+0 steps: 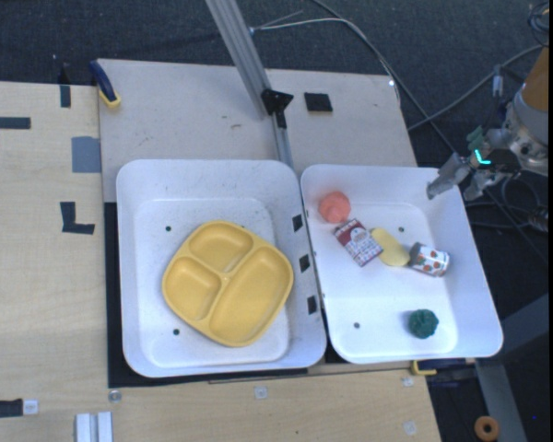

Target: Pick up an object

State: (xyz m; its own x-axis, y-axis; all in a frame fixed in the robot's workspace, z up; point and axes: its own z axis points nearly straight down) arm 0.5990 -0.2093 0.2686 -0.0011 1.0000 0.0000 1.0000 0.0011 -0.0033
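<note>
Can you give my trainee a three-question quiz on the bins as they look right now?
1. True or false: the yellow divided plate lies in the left bin.
2. Which item in the right bin lies nearest the camera-side edge?
A. pink ball
B. green ball
C. red-and-white packet
3. Fill in: the gripper hovers at the right bin's far ____ corner.

Key: 1 true; 2 B; 3 right.
</note>
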